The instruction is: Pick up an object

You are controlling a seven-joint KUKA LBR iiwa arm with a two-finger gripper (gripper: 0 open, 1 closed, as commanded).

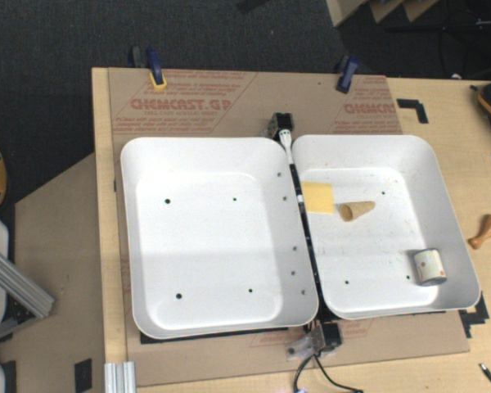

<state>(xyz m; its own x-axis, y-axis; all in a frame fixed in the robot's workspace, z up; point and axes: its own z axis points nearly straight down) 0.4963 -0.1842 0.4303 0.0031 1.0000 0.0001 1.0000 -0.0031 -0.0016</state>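
We find three candidates, all in the right bin (393, 158). A flat yellow square (317, 197) lies hard against the bin's left wall, beside the seam with the left bin (204, 244). Just beside it, towards the middle, lies a small tan cone (356, 210) on its side. Well apart from both, near the front right corner, sits a short pale cylinder (428, 266).

We judge all three to be light. The yellow square looks soft, perhaps foam, and so forgiving, but it lies low and close to the wall, which leaves little room on that side. The cone would likely squirt out along its taper; we would take it across the thick end. The cylinder seems stiff and may roll, yet it has open floor around it, so we would close across its round sides.

How the claw stands we cannot tell. The bins rest on a brown surface (229, 97).
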